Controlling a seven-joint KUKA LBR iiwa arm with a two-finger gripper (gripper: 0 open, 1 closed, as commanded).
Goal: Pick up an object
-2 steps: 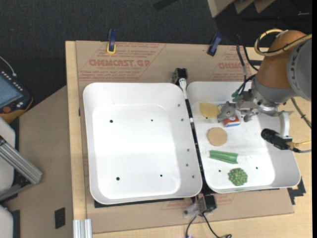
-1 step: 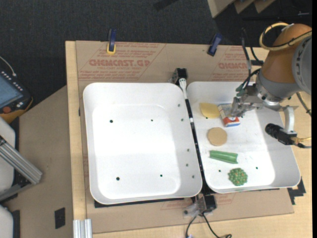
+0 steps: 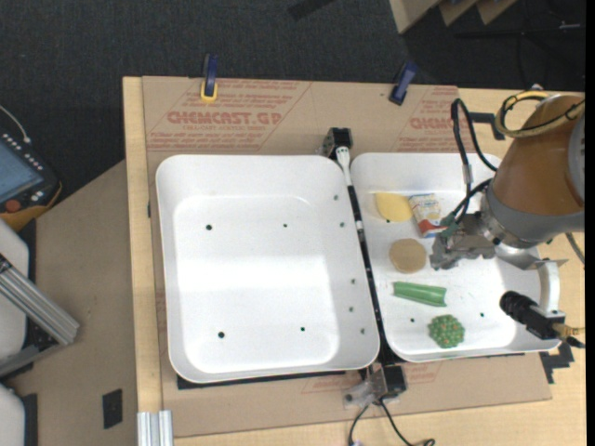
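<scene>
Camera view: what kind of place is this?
Likely a robotics lab grasping bench: two white bins clamped to a cardboard-covered board, toy food such as a green bean pod, and a cabled arm.

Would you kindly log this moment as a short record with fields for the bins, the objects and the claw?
left bin: white, shallow
right bin: holds all four objects
objects: yellow piece, tan round piece, green pod, green broccoli-like piece
claw: low over the right bin, beside the tan round piece
grasp: nothing seen between its fingers
arm: reaches in from the right
</scene>
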